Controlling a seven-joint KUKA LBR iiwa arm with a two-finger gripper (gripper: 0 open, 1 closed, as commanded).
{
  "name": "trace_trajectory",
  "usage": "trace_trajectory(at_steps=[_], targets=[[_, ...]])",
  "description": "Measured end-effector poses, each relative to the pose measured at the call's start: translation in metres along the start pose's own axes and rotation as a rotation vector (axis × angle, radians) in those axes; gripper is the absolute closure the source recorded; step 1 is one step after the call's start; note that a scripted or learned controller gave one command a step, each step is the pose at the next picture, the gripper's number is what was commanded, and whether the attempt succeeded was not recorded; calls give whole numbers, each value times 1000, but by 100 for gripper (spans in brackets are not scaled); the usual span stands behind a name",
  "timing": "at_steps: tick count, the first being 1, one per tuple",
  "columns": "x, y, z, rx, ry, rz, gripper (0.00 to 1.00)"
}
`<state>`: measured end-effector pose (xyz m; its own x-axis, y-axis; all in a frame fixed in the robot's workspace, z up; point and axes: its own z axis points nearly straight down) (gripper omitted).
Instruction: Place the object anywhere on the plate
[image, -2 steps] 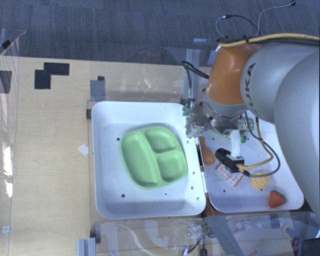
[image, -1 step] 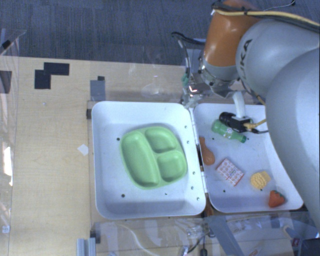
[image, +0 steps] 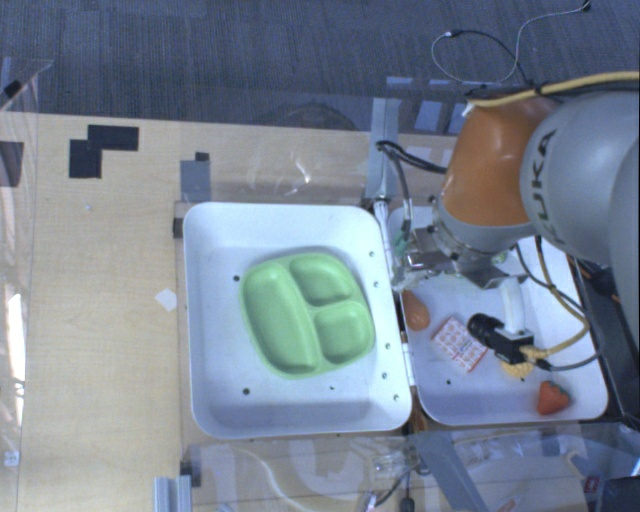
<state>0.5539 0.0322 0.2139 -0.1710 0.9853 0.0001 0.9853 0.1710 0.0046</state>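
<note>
A green plate (image: 305, 312) with three compartments lies in the left white bin (image: 215, 400). In the right bin (image: 480, 400) an orange-brown egg-shaped object (image: 415, 314) rests by the left wall. Beside it lies a red-and-white checkered packet (image: 459, 345), and a red strawberry-like piece (image: 552, 398) sits in the near right corner. My gripper (image: 414, 266) hangs over the far left part of the right bin, just above the egg-shaped object, largely hidden beneath the grey and orange wrist. Nothing is seen held in it.
The wall between the two bins (image: 396, 320) runs close to the gripper's left. The arm's bulk covers the far half of the right bin. Bare wooden bench (image: 90, 330) extends left of the bins.
</note>
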Motion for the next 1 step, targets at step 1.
trace_trajectory(at_steps=[1], targets=[[-1, 94, 28, 1, 0, -204, 100]])
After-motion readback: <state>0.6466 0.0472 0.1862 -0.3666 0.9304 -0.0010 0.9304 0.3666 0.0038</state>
